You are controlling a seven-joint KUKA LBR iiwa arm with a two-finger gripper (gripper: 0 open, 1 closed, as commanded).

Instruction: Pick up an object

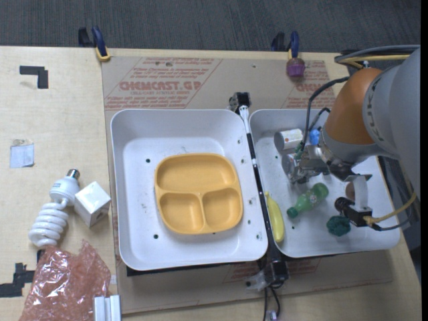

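From the camera above, the pale wooden desk [53, 126] carries two shallow white bins side by side on a sheet of brown printed cardboard [167, 79]. The left bin [127, 179] holds a yellow plastic divided tray [198, 192] with three compartments, sitting flat near its middle.

The right bin [267, 129] is the busy one. The grey arm with its orange band [351, 109] comes in from the right, and the tool [299, 168] hangs low over the bin's middle, just above and left of a small green plastic bottle [309, 200] lying on its side. Whether the tool is released or clenched I cannot tell (its tip is a dark tangle against the bin floor), and nothing shows gripped in it. A yellow banana-shaped object [275, 217] lies along the bin's left wall. A dark green lump [338, 226] rests near the front right corner, with a small dark round object [348, 188] just behind it. A small white cylinder with a reddish label [289, 138] lies near the back, close beside the arm's wrist.

Off the bins, on the left of the desk, lie a white spiral light bulb [52, 216], a small white cube [92, 202] touching it, and crumpled pinkish plastic wrap [63, 286]. A purple object [295, 66] sits at the cardboard's far edge.
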